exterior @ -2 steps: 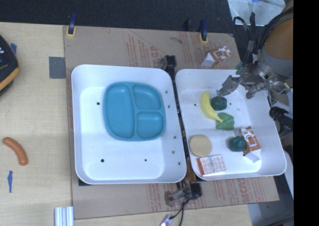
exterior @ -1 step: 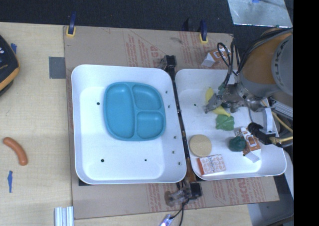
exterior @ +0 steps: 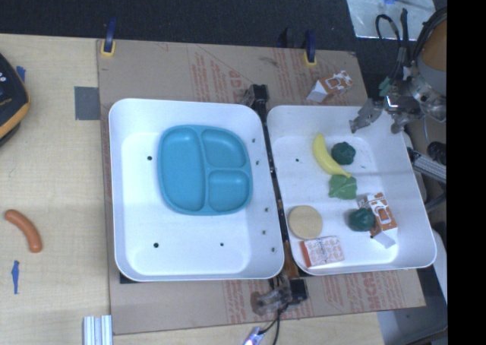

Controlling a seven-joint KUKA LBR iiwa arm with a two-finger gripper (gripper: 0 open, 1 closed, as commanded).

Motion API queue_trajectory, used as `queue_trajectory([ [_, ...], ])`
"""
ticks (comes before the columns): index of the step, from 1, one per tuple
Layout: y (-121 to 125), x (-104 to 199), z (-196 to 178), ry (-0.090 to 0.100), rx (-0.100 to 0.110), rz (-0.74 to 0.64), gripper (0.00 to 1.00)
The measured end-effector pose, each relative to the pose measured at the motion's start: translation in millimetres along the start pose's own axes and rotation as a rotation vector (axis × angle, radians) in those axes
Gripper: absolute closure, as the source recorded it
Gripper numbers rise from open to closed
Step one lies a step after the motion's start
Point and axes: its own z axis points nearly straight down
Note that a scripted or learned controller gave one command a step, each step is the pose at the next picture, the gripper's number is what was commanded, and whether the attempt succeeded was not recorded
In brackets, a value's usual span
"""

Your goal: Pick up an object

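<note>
My gripper (exterior: 382, 119) hangs over the far right corner of the right bin (exterior: 402, 161), open, with nothing between its fingers. In that bin lie a yellow banana (exterior: 326, 156), a dark green lump (exterior: 345, 153) touching it, a light green piece (exterior: 342, 187), a teal lump (exterior: 361, 219) beside a small orange-and-white carton (exterior: 383, 215), a round tan disc (exterior: 305, 222) and a red-and-white packet (exterior: 323, 251). The gripper stands up and to the right of the banana, apart from all of them.
The left bin (exterior: 137, 245) holds a blue divided plate (exterior: 205, 169). A sausage (exterior: 24, 230) lies on the bench at far left, near a yellow-and-black device (exterior: 9, 100). A small packet (exterior: 332, 86) sits on the cardboard behind the right bin.
</note>
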Motion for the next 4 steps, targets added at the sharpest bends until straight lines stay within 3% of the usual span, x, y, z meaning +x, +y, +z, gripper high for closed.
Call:
queue_trajectory([
  [1, -23, -5, 52, 0.000, 0.005, -0.003, 0.00],
  [2, -72, 37, 110, 0.001, 0.006, -0.002, 0.00],
  [3, -71, 35, 99, -0.001, 0.006, -0.005, 1.00],
  [4, -71, 35, 99, -0.001, 0.006, -0.005, 0.00],
])
